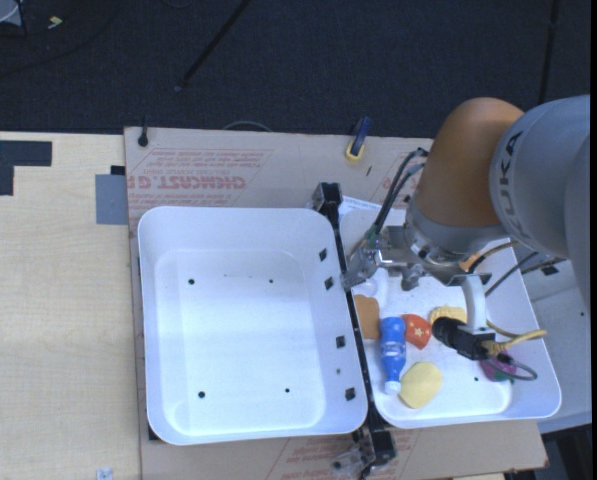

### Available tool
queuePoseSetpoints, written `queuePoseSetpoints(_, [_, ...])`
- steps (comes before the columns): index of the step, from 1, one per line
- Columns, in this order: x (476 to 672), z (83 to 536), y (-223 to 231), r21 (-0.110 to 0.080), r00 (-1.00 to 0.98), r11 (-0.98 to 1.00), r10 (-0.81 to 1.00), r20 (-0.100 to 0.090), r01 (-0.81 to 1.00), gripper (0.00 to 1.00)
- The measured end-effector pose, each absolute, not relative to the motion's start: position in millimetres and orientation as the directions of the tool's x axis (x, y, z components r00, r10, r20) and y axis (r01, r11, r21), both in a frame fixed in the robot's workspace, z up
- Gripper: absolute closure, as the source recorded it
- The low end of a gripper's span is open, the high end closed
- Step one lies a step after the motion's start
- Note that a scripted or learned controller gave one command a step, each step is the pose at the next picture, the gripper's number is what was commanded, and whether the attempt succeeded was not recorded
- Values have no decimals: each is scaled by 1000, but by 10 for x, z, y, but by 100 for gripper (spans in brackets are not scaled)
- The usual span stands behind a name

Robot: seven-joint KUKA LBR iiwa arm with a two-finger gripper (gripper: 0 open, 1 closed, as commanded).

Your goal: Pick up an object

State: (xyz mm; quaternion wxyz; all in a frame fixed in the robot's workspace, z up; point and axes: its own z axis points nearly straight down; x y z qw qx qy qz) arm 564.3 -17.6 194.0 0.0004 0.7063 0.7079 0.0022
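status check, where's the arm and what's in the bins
End effector over right white bin, nothing visibly held. Blue plastic bottle, red ball, yellow lump loose there. Left white bin alongside.

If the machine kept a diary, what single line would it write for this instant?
arm: over right bin | gripper: above bin's far left part | items: blue bottle, yellow piece, red piece lying in bin | left bin: untouched

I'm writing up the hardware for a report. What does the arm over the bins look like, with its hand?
The arm is thick and rounded, grey, with dark lettering on its casing and a wide orange band above the wrist. Below the band sits a metallic silver hand assembly. Thin dark cables loop along it from the orange part down to the hand.
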Motion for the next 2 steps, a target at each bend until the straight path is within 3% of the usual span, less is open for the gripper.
queuePoseSetpoints(1, [5645,1970,-201,-5,2,-2,1000,2,1000,100])
queuePoseSetpoints(2, [6226,1866,56,0,-2,2,1000,1,1000,100])
